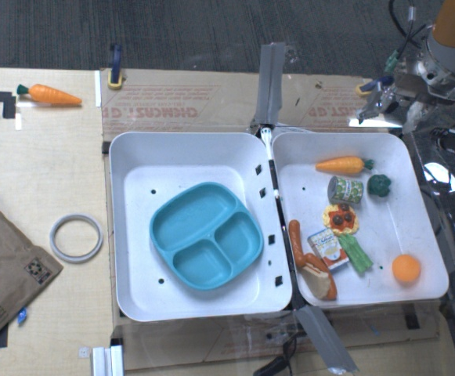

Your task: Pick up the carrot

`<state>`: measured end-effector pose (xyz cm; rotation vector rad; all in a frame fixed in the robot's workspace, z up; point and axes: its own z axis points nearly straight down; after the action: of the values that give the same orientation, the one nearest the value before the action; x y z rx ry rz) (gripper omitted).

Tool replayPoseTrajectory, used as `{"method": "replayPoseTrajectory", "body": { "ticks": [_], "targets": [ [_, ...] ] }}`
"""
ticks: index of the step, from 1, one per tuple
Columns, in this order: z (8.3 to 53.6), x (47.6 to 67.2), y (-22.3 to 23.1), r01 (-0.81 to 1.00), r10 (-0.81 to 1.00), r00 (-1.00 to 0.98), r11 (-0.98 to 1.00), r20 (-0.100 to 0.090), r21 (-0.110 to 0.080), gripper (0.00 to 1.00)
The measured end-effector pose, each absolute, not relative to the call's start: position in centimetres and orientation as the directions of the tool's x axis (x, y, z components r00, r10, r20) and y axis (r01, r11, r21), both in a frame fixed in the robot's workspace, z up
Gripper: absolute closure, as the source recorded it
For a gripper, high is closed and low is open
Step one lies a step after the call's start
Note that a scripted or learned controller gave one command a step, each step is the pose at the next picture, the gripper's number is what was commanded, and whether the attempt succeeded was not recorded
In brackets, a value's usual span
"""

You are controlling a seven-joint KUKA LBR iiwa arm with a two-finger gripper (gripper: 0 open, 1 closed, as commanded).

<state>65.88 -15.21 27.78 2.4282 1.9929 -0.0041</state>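
An orange carrot (341, 164) with a green top lies on its side near the back of the right bin (423, 210), its top pointing right. A second carrot (48, 94) rests on the wooden bench far to the left, outside both bins. My gripper (381, 103) hangs over the back right corner of the right bin, up and to the right of the bin's carrot and well apart from it. Nothing is visibly held in it.
Around the carrot the right bin holds a green can (345, 189), broccoli (379, 185), a pizza slice (341, 219), a juice box (326, 247), a sausage (295, 241) and an orange (406, 269). A blue divided plate (205, 235) sits in the left bin. A tape ring (76, 236) lies on the bench.
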Motion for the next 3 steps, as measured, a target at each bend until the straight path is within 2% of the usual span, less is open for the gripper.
{"method": "replayPoseTrajectory", "body": {
  "ticks": [1,2,3],
  "targets": [
    [20.9,65.9,-17.0,0.956,0.956,-0.293,0.293,-0.001,-0.001,0.0],
    [21.8,65.9,-14.3,0.988,0.988,-0.155,0.155,-0.001,0.001,0.0],
    [24.1,66.0,-14.3,0.851,0.851,-0.525,0.525,-0.003,0.002,0.0]
  ]
}}
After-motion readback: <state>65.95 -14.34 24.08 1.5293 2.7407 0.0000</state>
